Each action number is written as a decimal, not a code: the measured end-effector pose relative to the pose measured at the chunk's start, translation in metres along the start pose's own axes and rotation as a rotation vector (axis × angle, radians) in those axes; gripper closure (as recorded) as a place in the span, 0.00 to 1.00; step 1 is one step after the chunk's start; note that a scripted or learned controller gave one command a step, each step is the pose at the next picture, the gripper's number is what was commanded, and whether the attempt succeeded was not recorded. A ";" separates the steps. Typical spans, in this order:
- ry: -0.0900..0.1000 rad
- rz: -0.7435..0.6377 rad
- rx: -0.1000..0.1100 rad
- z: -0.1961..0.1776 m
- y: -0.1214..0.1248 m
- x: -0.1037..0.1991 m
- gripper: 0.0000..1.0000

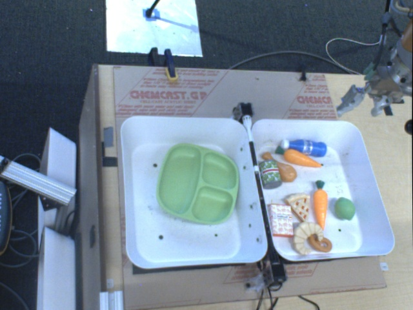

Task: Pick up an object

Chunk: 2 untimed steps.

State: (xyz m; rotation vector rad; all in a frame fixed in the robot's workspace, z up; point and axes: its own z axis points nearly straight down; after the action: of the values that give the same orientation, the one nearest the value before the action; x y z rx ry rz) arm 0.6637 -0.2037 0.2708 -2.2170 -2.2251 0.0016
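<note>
Overhead, the jaws (369, 101) hang at the upper right, above the worktop (193, 86) beyond the far right corner of the right bin (371, 173); their two fingers stand apart with nothing between them. They are well clear of every object.

Two white bins lie side by side, touching along the middle seam. One green tray (197, 183) with three wells sits in the left bin (139, 192), with bare floor all round it, widest along the near and left walls.

All the small objects lie in the right bin, toward its left and middle. Two carrots: one (301, 158) lies flat near the far wall, just beside one blue bottle (306, 147); the other (320, 202) points toward the far wall in the middle. One green ball (344, 208) sits alone near the right wall, with open floor round it. One drumstick (280, 168), one dark jar (270, 172), one pizza slice (299, 205), one red-and-white packet (280, 219) and one pretzel (319, 242) crowd the left and near side.
</note>
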 end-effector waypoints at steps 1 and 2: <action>0.006 -0.001 0.012 0.112 -0.050 0.050 0.00; 0.003 0.004 0.002 0.190 -0.119 0.075 0.00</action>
State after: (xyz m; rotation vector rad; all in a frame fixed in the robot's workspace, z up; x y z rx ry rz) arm 0.5441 -0.1294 0.0804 -2.2186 -2.2185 0.0012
